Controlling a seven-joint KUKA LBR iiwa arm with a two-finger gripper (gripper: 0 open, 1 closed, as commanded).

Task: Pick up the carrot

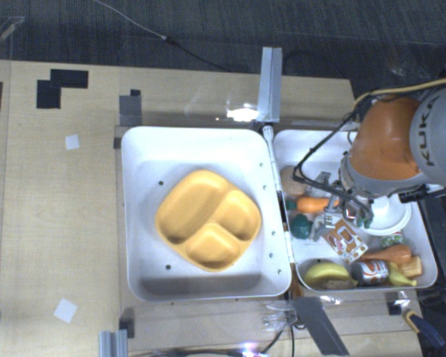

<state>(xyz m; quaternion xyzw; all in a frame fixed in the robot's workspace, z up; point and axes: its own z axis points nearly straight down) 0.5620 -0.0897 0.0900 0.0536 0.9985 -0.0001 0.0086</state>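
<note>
A: Gripper [340,213] is down in the right bin [430,270]. Open or closed? Can't tell.

B: And the carrot [312,204]?

A: Just left of the gripper, lying left-right, beside the plate [209,219] bin's wall.

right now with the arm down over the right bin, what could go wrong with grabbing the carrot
1. The carrot lies packed beside a dark green item and a printed packet, so the hand may well catch a neighbour instead.
2. The carrot sits close to the right bin's left wall, so a finger could strike the rim.
3. The black cable loops just above the carrot and might snag.
</note>
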